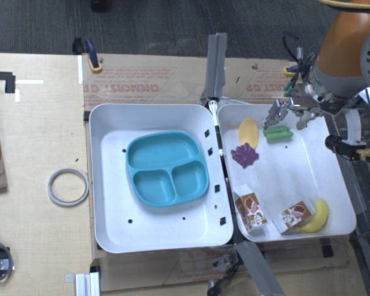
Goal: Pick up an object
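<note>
Right bin (333, 190), near edge: one banana (316, 217) at 5 o'clock, long axis running 7 to 1 o'clock, touching one of two small cartons (294, 215); the second carton (250, 211) lies at 7 o'clock. Mid-bin: one purple grape bunch (245, 155), one yellow oval piece (248, 131). Far side: one green item (277, 133), long axis 9 to 3 o'clock, probably a vegetable. The gripper (291, 113) hangs just above it, fingers spread, gripping nothing. Left bin (105, 184): one blue divided tray (167, 168).

A smooth, glossy-looking blue plastic tray (166, 168) sits in a matt white bin (105, 184) on pale wood bench (31, 134).
</note>
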